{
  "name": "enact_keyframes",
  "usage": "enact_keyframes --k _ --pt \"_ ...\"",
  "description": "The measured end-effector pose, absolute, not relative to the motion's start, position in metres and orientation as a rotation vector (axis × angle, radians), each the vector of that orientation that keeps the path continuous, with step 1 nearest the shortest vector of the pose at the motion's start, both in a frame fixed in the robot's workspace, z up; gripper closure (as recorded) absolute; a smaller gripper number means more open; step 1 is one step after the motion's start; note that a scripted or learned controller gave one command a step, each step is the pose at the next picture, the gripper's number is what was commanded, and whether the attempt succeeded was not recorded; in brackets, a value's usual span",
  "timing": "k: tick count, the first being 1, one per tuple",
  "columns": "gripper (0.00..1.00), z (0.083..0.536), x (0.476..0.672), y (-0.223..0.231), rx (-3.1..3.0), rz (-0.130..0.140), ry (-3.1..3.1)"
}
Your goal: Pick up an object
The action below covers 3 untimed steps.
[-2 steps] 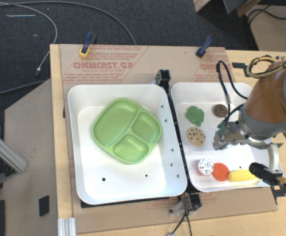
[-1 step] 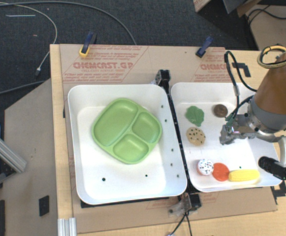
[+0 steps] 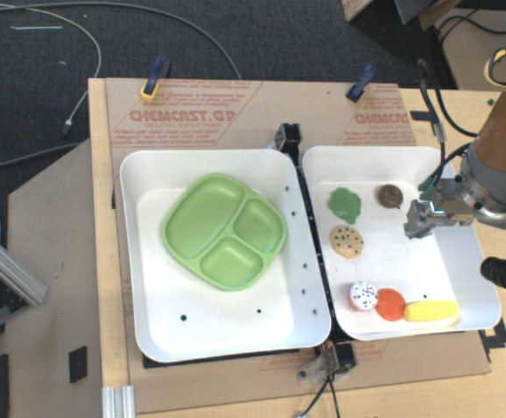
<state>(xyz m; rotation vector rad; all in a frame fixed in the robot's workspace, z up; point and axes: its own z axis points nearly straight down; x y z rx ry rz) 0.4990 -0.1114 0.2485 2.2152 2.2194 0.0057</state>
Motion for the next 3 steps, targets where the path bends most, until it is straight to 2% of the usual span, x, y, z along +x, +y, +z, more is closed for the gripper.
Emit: enact_keyframes --k 2,3 --pt "1.00 0.234 0.544 0.007 2.214 0.003 2.229" --pt "1.00 0.232 0.547 0.055 2.216 0.002 2.227"
